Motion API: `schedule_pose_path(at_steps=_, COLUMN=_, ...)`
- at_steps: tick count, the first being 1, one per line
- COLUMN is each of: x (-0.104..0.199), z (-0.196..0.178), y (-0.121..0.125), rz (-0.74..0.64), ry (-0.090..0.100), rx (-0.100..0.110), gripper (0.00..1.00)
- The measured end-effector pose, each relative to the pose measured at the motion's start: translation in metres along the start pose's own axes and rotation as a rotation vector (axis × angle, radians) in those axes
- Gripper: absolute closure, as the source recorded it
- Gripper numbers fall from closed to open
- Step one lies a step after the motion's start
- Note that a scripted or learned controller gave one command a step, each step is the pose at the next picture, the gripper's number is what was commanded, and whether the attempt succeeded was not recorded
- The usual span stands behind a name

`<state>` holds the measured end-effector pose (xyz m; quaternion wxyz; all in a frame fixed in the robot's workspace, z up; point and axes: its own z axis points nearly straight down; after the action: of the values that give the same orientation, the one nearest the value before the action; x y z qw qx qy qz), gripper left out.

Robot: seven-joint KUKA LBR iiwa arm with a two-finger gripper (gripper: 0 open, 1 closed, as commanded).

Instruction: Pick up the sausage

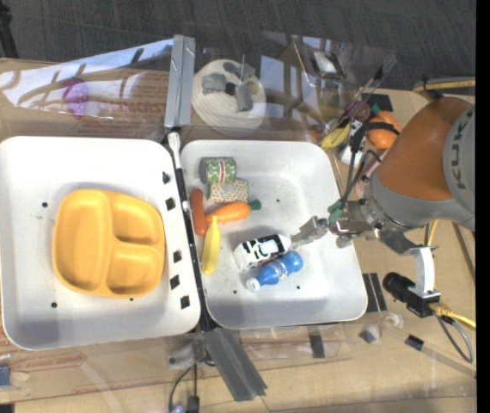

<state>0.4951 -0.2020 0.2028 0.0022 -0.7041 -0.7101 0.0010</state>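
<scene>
sausage (197, 211) lies along right bin's (339, 291) left wall, touching carrot (231, 212) and banana (210, 246). gripper (305, 231) near bin's right side, just beside black-and-white toy (262, 248); can't tell its opening, nothing visibly held

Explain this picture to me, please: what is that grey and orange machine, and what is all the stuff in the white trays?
One camera looks down from above a bench. The machine is a robot arm reaching in from the right; its gripper hangs over the right bin. That bin holds toy food: a sausage along the left wall, a carrot, a banana, a green can, a blue bottle and a black-and-white toy. The left bin holds a yellow tray. The arm should pick up the sausage; nothing visibly sits between its fingers.
</scene>
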Motion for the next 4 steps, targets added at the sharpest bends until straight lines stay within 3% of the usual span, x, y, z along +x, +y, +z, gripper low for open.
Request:
schedule_pose_path(at_steps=1, x=0.101, z=0.092, y=0.053, rz=-0.029, ry=-0.004, rx=-0.021, gripper=0.00)
schedule_pose_path(at_steps=2, x=0.088, z=0.104, y=0.110, rz=-0.069, ry=-0.005, rx=-0.016, gripper=0.00)
schedule_pose_path(at_steps=3, x=0.105, z=0.109, y=0.131, rz=0.127, ry=-0.001, rx=-0.004, gripper=0.00)
schedule_pose_path(at_steps=4, x=0.109, z=0.114, y=0.156, rz=0.400, ry=-0.002, rx=0.030, gripper=0.00)
